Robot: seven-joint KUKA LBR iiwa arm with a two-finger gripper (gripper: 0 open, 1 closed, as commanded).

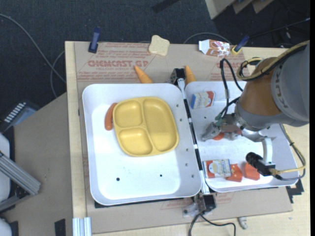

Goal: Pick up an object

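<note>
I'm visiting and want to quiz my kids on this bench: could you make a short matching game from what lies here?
Things:
1. yellow divided plate
2. slice of toy bread
3. hot dog
4. gripper

Places:
A. on the cardboard beyond the bins
B. low over the right bin
C. in the left bin, at the plate's left edge
D. in the middle of the left bin

Pairs: 1-D, 2-A, 3-C, 4-B
</note>
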